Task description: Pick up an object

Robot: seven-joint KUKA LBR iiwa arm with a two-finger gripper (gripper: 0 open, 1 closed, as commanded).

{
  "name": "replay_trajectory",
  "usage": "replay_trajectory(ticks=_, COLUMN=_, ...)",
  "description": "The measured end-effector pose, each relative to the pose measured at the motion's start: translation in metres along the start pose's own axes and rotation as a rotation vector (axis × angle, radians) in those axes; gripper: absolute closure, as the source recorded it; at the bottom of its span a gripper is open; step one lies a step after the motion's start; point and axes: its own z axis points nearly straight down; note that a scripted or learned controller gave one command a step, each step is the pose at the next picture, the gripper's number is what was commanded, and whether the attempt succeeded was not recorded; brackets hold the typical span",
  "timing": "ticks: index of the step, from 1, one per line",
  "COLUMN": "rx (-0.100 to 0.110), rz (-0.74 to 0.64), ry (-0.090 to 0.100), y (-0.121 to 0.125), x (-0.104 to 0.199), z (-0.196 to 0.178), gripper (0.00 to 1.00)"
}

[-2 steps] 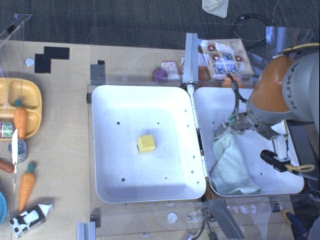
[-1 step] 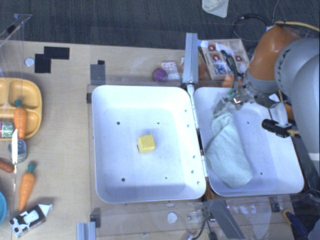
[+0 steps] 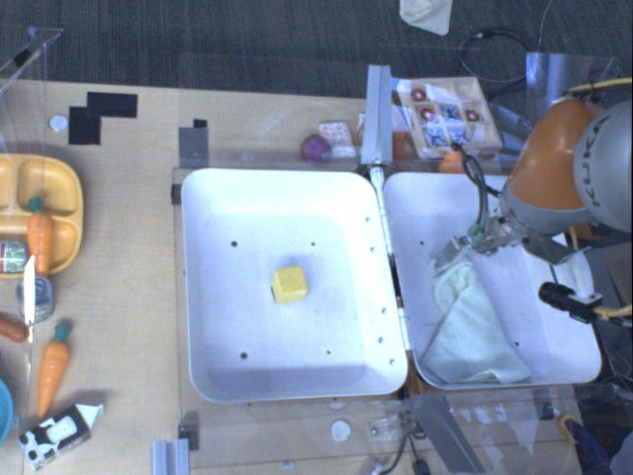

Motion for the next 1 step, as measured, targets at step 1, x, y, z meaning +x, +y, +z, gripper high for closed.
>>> replay_trajectory(ticks=1, rx=-0.009, rz=-0.037, ry=-0.005, y=-0.0480, x=0.0156, z=0.0042, gripper=0.00)
